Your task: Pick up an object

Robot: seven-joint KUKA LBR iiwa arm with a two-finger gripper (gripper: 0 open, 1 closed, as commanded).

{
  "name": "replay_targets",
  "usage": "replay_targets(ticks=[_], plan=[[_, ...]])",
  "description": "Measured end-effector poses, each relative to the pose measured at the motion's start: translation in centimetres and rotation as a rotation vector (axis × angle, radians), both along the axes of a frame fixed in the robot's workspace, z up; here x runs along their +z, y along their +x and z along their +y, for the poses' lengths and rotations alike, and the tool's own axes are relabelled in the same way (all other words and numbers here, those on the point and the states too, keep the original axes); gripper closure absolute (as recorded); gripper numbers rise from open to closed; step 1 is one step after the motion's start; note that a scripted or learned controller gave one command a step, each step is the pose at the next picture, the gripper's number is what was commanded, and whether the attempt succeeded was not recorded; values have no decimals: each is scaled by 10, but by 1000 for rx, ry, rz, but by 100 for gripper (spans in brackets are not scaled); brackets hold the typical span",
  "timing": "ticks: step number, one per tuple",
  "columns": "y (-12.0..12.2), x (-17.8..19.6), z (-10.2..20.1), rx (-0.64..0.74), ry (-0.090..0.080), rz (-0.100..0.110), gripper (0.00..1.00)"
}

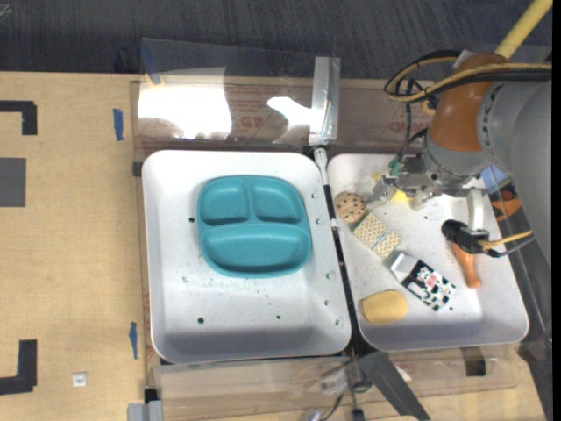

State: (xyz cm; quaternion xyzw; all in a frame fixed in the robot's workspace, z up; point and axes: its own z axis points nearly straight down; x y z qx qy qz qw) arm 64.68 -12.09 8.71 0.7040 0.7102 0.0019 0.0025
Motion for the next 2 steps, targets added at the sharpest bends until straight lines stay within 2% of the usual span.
replay_targets(ticks=[1,2], plan=[[-16,-1,-22,52,1,4,0],[-104,0,-33,145,-1,3,0]])
